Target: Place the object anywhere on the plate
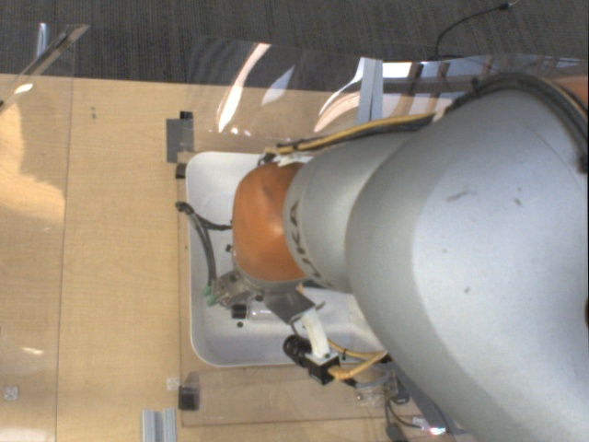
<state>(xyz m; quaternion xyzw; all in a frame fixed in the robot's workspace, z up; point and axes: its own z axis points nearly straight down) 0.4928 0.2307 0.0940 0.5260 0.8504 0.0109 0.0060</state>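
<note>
Here the arm [433,238] covers most of the white bin [207,334] on the worktop [110,247]. The hand lies hidden beneath the orange band [262,228] — grip state cannot be determined — and the object and plate are likewise concealed.

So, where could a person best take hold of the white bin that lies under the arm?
Probably the bin's left rim, coming from the left. That edge is a raised lip and lies bare, while the arm covers the bin's right part.

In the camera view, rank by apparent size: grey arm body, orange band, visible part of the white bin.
1. grey arm body, nearest the camera, so inflated
2. white bin, mostly covered
3. orange band; close to the bin, unsure
</note>
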